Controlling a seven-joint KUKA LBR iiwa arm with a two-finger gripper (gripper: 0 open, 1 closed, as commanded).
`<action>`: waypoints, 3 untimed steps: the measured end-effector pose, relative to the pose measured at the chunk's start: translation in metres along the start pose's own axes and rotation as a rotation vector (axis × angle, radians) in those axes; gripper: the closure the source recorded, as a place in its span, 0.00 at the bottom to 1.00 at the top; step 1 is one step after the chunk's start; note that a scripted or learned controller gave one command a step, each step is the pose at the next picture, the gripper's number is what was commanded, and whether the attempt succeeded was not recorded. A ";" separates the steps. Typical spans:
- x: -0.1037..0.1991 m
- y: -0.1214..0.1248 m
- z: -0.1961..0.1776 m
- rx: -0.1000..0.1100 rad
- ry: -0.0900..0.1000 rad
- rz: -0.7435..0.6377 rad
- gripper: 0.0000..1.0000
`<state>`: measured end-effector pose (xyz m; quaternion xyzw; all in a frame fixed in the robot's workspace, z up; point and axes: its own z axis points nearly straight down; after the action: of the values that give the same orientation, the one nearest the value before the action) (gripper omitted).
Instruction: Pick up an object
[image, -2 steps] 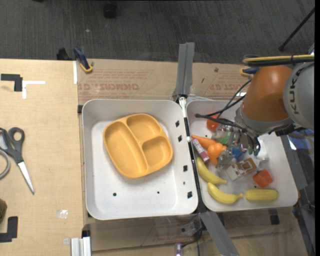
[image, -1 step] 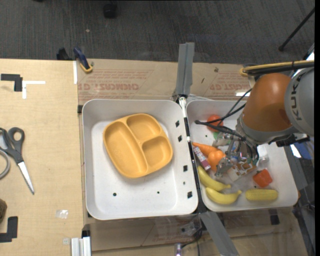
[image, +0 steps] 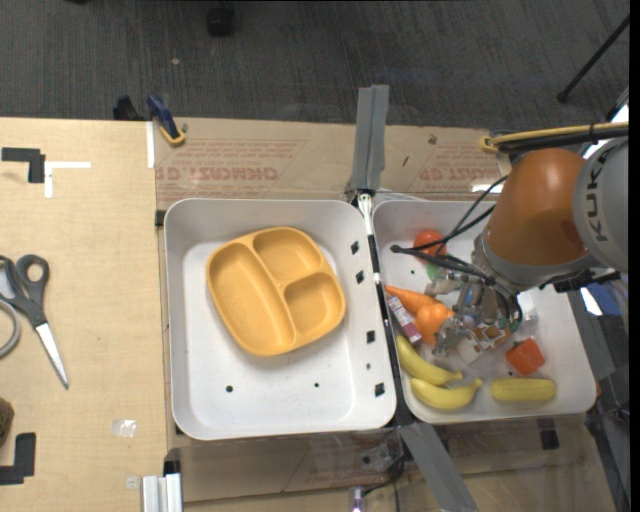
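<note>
We see the arm (image: 540, 215) reaching down into the right bin (image: 575, 390), since that is where the loose items lie. Well off to the gripper's (image: 470, 328) far side, the left bin (image: 190, 330) holds only a yellow divided plate (image: 275, 290). The gripper hangs low among the clutter; we cannot tell how it stands. Just beside it sits an orange carrot (image: 425, 312), likely its target. Two bananas (image: 432, 378) lie just below, a red block (image: 524, 355) near
</note>
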<state>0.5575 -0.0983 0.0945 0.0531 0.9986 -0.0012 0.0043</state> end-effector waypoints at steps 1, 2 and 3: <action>0.010 0.001 0.000 0.002 -0.002 0.005 0.00; 0.021 -0.002 0.000 0.000 0.001 -0.004 0.00; 0.021 -0.002 0.000 0.003 -0.002 -0.060 0.00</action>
<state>0.5359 -0.0977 0.0946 0.0229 0.9997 -0.0030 0.0052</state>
